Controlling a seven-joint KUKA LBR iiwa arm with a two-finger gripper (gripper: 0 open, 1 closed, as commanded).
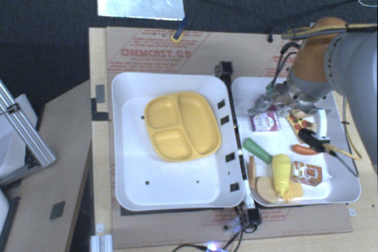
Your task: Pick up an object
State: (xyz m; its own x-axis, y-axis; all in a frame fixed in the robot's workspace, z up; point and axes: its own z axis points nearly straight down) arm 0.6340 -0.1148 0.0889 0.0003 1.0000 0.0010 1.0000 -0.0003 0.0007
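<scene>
Grey arm with the orange band reaches in from the right; gripper (267,104) hangs low over the upper-left part of the right bin (348,186), just above a small purple-and-white packet (265,121). Whether the jaws are wide or closed can't be told from this angle, and nothing shows between them.

Step looks like approach/descent, no grasp yet. Likely target is that packet: flat, printed, probably thin card or foil, so it needs a low pinch on an edge. Alternatives nearby:
- green cylinder (257,150), smooth plastic, lying on its side
- yellow squeeze bottle (282,173), rounded, lying down
- orange sausage shape (304,150), small and round, may roll
- brown-and-white packet (308,174), flat

Items sit close together, so the next move calls for a clean vertical drop to avoid nudging neighbours.

Left bin (130,186) holds a yellow three-compartment tray (180,126), glossy moulded plastic, well apart from the gripper.
</scene>
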